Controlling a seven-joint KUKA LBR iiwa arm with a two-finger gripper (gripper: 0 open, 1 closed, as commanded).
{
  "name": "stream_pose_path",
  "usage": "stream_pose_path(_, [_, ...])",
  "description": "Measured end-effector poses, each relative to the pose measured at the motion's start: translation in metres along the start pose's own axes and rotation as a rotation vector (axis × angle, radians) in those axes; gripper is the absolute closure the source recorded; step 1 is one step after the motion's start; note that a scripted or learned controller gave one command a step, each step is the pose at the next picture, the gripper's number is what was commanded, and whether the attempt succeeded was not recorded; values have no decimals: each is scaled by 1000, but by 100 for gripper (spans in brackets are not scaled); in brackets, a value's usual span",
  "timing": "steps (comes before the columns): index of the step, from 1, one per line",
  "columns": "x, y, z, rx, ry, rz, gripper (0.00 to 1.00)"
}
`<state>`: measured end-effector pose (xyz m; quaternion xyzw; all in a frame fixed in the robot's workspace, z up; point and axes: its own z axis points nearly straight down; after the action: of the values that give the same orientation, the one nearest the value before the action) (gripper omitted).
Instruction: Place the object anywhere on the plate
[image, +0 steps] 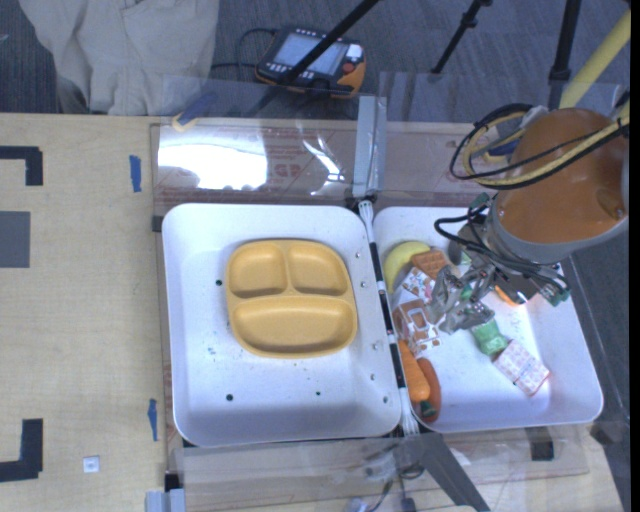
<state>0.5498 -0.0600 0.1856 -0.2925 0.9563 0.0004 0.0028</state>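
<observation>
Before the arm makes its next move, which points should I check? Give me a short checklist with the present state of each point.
1. Plate sits flat in the left bin: ok.
2. Plate compartments are free to receive an object: ok.
3. Gripper is over the right bin, among the objects: ok.
4. An object is held between the gripper's fingers: cannot tell.
5. Objects are well separated for a single pick: not ok; the packets, banana and carrot crowd together.
6. Path across the divider is free: ok.
</observation>
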Motion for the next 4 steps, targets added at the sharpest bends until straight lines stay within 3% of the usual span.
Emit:
stream_pose_path(1, [-83,11,-99,1,-2,43,100])
stream_pose_path(2, [-138,46,-29,-2,1,92,100])
stream_pose_path(3, [-138,45,-29,-1,0,93,0])
stream_pose_path(4, [-105,120,20,-1,1,106,0])
